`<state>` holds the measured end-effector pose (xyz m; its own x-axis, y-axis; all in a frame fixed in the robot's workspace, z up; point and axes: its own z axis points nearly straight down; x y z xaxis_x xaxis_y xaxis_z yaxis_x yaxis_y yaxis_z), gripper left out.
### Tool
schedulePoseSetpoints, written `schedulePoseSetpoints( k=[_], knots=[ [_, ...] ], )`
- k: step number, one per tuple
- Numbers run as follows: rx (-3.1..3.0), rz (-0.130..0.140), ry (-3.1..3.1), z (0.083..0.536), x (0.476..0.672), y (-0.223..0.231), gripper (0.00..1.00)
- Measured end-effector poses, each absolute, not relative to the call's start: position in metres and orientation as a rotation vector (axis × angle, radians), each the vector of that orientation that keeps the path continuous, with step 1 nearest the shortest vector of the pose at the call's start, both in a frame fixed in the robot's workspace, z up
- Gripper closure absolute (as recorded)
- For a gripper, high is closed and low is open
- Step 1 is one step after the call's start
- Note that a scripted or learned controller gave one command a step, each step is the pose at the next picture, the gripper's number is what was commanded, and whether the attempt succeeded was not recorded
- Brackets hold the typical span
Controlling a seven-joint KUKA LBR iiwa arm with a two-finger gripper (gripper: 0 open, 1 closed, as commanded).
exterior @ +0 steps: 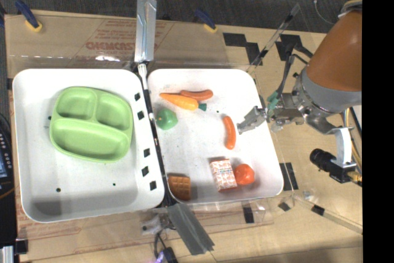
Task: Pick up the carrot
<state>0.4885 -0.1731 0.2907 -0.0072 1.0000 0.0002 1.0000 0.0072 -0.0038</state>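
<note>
The arm (335, 52) comes in from the right, and its upper part is cut off by the frame edge, so just the orange band and the grey wrist show. The gripper (251, 119) hangs over the right edge of the right bin (258, 151), pointing left. Its fingers are small and grey against the white bin, and I cannot tell whether they are spread or closed; nothing is seen between them.

The carrot (180, 101) lies in the far left part of the right bin, orange with a green tip at its right end. A sausage (197, 94) lies just behind it, touching or nearly so. A green round thing (166, 119), too blurred to name, sits near the carrot by the bin's left wall. A second sausage (229, 132) lies near the middle, close to the gripper but apart from it. At the near side stand a small box (222, 174) with a red and white pattern whose print is too small to read, a tomato (244, 174) touching its right side, and a brown waffle-like piece (179, 185) in the near left corner, partly hidden by the bin's rim.

The left bin (31, 194) holds a green plate (92, 124) with three compartments.

On the table (184, 40) behind the bins, brown card bears red lettering, faint and partly covered by a clear sheet; it cannot be read for certain. A grey strip (145, 28) stands at the far end of the seam between the bins.
</note>
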Motion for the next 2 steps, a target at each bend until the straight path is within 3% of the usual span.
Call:
schedulePoseSetpoints(
  k=[1,2],
  knots=[
    [-2.357,0.004,-2.075,0.298,0.526,-0.091,0.0],
    [-2.176,0.007,-2.259,0.246,0.573,-0.085,0.0]
  ],
)
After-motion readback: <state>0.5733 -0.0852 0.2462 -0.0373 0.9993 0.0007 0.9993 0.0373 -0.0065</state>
